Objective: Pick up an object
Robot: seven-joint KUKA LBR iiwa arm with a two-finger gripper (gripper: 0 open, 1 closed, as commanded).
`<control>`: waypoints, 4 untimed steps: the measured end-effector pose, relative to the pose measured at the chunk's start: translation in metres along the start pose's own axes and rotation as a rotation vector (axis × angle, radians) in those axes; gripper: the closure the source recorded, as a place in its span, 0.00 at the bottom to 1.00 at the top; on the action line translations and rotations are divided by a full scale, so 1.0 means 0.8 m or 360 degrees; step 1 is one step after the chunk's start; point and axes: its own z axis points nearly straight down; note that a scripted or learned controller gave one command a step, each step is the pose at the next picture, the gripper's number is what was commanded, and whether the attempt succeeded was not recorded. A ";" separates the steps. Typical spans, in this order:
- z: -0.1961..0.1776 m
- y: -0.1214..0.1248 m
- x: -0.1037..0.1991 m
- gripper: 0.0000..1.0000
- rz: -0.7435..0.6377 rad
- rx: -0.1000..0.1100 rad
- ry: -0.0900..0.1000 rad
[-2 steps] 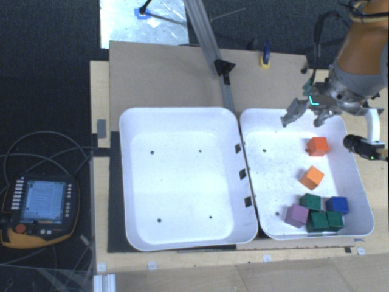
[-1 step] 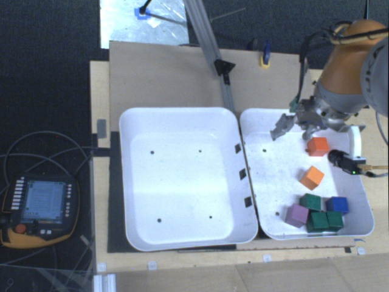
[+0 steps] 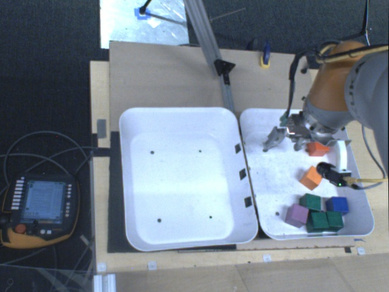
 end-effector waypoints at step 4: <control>-0.072 0.012 0.002 1.00 -0.0005 -0.0019 -0.0002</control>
